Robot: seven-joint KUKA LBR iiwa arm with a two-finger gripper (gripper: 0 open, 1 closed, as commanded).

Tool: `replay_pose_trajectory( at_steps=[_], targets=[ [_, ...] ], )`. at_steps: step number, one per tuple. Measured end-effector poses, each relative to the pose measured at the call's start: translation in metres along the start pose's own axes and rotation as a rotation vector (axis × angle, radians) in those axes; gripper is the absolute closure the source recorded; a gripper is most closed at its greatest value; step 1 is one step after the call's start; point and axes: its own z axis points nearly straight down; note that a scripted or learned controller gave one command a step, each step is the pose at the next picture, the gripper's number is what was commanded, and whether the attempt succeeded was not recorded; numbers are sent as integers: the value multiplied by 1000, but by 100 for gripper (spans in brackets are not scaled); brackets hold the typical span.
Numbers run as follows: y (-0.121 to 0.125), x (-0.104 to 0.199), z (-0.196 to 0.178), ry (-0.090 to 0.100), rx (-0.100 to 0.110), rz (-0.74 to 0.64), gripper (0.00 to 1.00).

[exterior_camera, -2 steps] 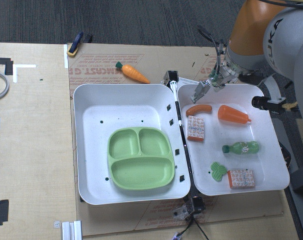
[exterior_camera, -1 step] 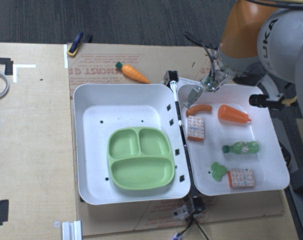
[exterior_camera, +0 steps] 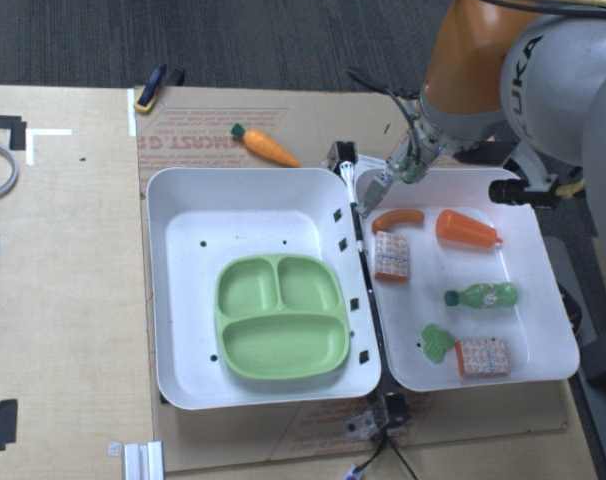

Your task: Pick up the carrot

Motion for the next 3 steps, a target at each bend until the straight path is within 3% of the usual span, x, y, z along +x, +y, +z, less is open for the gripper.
replay_pose_trajectory(
  at_steps=[2, 3],
  targets=[
    [0, 10, 0, 2, 0, -518, 0],
    [-2, 16, 0, 2, 0, -625, 0]
  ],
)
